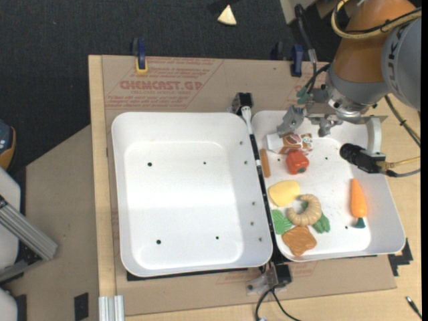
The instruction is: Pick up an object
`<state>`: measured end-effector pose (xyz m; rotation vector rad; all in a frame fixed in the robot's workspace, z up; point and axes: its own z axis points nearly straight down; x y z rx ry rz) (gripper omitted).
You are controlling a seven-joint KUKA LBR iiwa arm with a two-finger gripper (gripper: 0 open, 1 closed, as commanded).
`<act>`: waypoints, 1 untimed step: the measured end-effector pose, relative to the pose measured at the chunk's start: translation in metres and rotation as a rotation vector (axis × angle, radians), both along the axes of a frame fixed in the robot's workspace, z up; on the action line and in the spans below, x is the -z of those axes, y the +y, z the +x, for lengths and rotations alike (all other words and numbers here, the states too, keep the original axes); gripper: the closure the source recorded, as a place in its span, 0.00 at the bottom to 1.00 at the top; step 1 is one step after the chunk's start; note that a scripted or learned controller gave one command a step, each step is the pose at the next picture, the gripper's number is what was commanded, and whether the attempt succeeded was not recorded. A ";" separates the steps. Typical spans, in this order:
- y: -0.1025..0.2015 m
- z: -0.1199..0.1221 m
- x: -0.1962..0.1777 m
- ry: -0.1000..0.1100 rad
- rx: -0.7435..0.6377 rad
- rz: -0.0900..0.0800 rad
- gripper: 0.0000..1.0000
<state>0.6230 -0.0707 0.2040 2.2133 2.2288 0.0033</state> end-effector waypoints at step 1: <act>0.035 0.046 0.019 -0.002 0.002 -0.001 0.00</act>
